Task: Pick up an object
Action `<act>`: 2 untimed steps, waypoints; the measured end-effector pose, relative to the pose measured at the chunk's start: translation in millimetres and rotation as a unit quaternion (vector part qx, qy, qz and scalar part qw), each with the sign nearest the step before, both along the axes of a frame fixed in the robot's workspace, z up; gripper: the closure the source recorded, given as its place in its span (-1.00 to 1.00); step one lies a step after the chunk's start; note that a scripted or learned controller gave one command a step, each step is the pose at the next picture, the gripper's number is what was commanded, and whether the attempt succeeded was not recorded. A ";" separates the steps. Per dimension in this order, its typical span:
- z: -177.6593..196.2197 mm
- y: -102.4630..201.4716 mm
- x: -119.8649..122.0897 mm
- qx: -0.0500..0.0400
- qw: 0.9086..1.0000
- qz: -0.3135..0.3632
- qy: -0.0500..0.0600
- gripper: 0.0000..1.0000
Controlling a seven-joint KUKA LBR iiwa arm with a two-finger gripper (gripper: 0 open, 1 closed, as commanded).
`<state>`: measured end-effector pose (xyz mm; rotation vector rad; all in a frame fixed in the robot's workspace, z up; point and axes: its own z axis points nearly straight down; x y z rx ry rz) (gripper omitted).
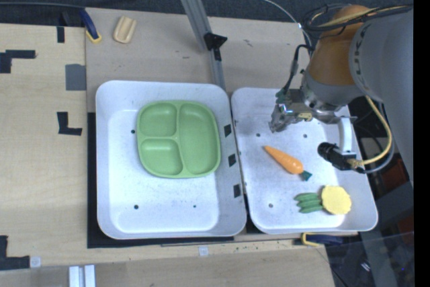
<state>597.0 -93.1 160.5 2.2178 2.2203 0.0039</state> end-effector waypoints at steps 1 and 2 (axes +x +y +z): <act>53.0 0.2 1.1 0.000 1.000 0.000 0.000 1.00; 61.5 45.9 -24.0 0.001 1.000 0.002 0.003 1.00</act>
